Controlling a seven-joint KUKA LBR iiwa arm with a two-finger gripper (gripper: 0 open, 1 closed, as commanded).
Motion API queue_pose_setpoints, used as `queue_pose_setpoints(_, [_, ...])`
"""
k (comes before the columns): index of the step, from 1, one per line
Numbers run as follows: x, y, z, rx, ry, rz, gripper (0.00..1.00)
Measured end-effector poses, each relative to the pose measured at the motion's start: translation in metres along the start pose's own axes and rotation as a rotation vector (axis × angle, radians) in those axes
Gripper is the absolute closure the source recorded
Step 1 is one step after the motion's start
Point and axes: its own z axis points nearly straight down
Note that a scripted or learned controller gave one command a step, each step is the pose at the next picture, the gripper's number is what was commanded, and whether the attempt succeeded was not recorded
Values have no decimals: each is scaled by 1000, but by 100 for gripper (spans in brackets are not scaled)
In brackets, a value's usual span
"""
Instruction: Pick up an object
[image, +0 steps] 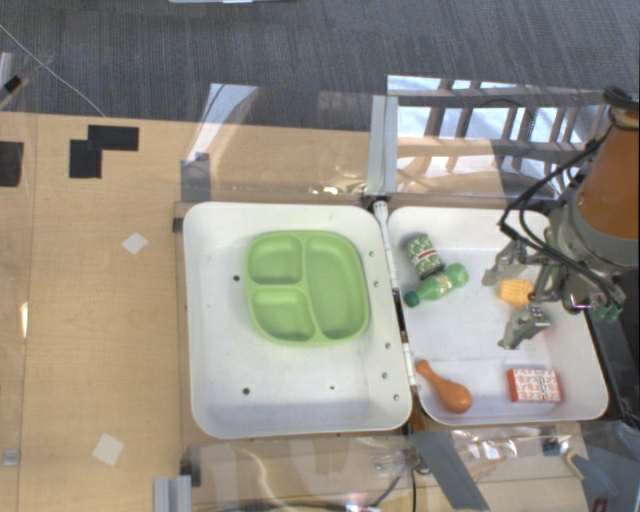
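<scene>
The right bin (470, 345) holds a green bottle (436, 284), a small can with a red and green label (422, 254), a yellow block (515, 292), an orange drumstick-shaped toy (444, 387) and a small red box (533, 385). My gripper (516, 300) hangs over the right part of this bin with its fingers spread wide. The yellow block lies between the fingers, nearer the upper one (502, 268). The lower finger (525, 328) stands clear of it. Nothing is clamped.
The left bin (220, 330) carries a green three-compartment plate (305, 288). A raised divider (392, 300) separates the two bins. Dark cables loop off the arm above the right bin. A metal frame stands behind the bins.
</scene>
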Motion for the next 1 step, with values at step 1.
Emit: queue_pose_setpoints(1, [-31,-61,108,-1,10,113,0])
